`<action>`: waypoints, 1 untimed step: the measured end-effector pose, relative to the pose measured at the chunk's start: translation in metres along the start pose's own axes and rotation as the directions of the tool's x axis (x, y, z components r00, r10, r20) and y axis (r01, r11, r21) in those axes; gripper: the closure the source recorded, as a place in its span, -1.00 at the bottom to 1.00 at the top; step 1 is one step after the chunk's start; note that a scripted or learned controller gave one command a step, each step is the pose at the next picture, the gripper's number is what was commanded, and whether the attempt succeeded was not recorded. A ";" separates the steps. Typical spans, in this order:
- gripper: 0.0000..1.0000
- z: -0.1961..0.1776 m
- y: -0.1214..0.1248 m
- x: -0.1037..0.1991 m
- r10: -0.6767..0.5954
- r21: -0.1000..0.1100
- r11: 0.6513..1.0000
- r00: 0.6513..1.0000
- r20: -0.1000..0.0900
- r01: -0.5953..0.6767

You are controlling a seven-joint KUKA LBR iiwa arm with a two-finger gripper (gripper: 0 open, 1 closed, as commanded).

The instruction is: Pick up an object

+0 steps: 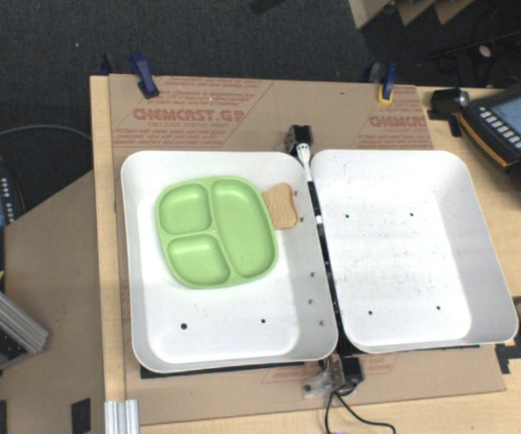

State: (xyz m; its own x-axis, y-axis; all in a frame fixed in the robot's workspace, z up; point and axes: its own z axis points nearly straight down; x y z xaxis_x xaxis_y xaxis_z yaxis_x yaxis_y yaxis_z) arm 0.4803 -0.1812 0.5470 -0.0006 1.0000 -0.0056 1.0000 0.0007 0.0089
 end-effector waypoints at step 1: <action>1.00 0.137 -0.003 0.023 0.000 0.023 1.000 1.000 -0.010 0.000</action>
State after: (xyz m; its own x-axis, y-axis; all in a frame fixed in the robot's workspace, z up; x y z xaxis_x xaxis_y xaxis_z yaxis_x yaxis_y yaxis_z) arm 0.4785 -0.1590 0.4103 -0.0004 1.0000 0.0046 0.9999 0.0004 -0.0145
